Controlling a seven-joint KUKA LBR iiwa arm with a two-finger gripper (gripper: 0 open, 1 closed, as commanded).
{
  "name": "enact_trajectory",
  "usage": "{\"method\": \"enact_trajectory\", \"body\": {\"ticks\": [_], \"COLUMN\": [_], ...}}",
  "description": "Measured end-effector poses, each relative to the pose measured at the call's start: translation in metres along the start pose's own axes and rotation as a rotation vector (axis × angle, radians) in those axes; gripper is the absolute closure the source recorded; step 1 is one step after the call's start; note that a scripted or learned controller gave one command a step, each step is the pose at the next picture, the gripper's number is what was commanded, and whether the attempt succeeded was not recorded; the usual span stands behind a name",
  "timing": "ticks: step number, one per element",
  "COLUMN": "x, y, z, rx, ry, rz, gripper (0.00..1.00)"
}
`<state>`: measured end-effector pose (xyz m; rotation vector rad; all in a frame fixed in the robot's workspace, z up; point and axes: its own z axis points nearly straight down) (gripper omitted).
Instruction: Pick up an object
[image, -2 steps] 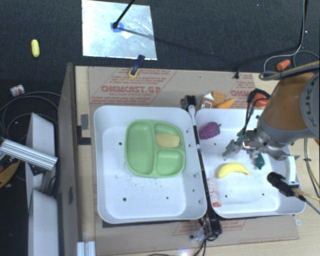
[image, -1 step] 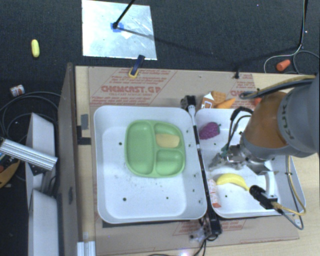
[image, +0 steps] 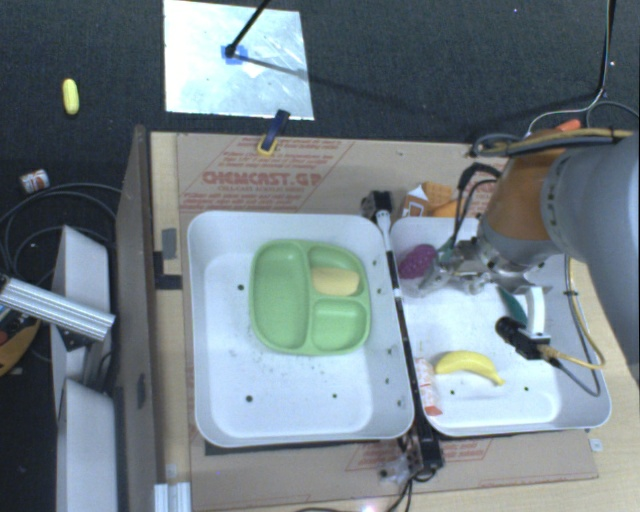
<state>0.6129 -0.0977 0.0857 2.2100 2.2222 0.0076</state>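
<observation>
On the counter, which brown cardboard with red print covers, stand two shallow white bins of smooth plastic, side by side and touching. One green plate lies in the left bin. It is a rounded square with three compartments, and one pale yellow, soft-looking block sits in its upper right compartment.

The right bin has one yellow banana, curved and smooth, near the front wall. One round purple thing lies in the far left corner. One narrow teal thing is partly hidden under the arm. One small red and white packet lies at the seam between the bins.

One metal gripper hangs low over the far left part of the right bin, just beside the purple thing. Whether the jaws are wide or narrow, I cannot tell, and I cannot tell if they touch it.
</observation>
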Motion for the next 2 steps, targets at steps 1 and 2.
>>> {"method": "enact_trajectory", "body": {"ticks": [1,2], "x": [0.0117,0.0108], "y": [0.0543,0.052], "z": [0.0015,-0.0069], "rx": [0.024,0.026], "ry": [0.003,0.004], "rz": [-0.005,-0.003], "gripper": [0.0,1.0]}}
